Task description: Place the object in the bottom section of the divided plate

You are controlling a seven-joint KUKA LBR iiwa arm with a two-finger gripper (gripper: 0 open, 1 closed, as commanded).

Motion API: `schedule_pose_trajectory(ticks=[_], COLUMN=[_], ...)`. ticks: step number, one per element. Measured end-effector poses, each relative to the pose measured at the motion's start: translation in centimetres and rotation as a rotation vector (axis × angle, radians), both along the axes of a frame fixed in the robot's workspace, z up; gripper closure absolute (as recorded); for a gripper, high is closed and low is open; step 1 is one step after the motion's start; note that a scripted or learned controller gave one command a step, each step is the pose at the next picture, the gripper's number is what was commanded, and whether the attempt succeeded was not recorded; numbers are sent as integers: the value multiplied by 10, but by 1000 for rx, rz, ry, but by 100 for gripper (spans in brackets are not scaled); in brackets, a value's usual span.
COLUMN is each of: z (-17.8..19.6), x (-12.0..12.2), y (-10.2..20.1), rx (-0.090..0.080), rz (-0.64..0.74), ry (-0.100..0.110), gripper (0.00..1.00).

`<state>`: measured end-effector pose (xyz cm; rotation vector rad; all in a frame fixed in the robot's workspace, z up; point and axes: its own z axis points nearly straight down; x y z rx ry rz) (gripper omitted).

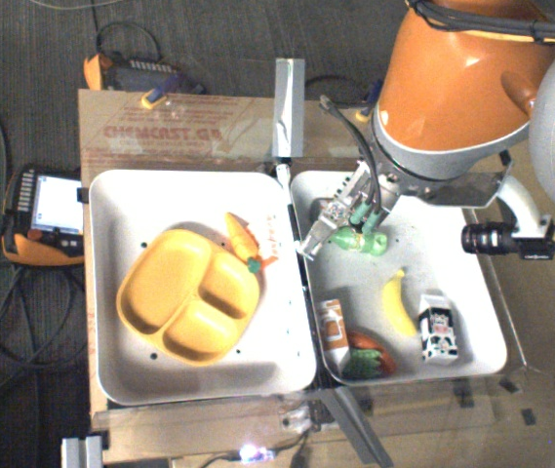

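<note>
- Camera view looks down on two white bins; the yellow divided plate (191, 300) sits in the left bin (111, 359), and all three of its sections look bare from here.
- A small carrot-like orange toy (243, 239) lies just off the plate's upper right rim, touching or nearly touching it, not in any section.
- The gripper (347, 214) hangs in the upper left corner of the right bin (482, 354), under the big orange band of the arm. Its metal parts are a tangle at this angle, and I cannot tell how the claw stands.
- A green object (363, 242) lies right beneath the gripper, on the bin floor as far as I can see; nothing shows between the claw's tips that I could call held.
- Lower in that bin lie a banana (395, 303), a small black-and-white carton (437, 329), a brown packet (333, 325) and a red-and-green vegetable (368, 358).
- My reading: the task is barely begun. An object must be picked, carried over to the left bin, and set in the plate's section nearest the bottom of the frame.
</note>
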<state>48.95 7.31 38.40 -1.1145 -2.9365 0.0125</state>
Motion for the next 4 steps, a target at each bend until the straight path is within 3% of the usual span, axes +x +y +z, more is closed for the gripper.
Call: schedule_pose_trajectory(ticks=[1,2,3,4], z=[-110,-155,-59,-74], x=[-5,-5,-3,-4], y=[111,117,23,126], rx=[5,4,4,5], rz=[74,98,97,142], ry=[3,4,-1,2], gripper=[100,100,100,100])
